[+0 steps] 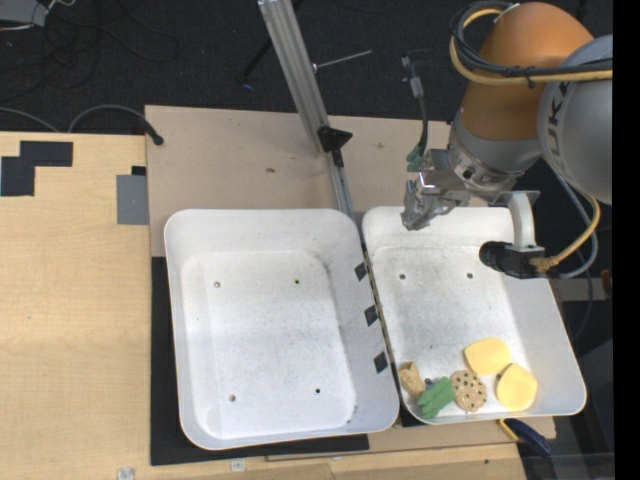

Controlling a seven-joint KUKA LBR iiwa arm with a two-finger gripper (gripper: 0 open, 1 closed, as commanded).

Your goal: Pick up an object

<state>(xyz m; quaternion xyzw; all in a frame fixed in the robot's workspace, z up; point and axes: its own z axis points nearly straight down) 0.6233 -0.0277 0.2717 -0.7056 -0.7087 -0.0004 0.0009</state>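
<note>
The pincer (418, 211) hangs over the right bin's (560, 353) far edge; whether it is apart or together, I cannot tell. Well apart, in the bin's near corner, lie two yellow pieces (487, 356), a speckled cookie (467, 389), a green piece (435, 398) and a tan bit (411, 377)

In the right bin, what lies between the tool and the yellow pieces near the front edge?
Bare white bin floor, shown by the camera view. The tool hangs at the back edge; the yellow pieces lie at the front.
</note>
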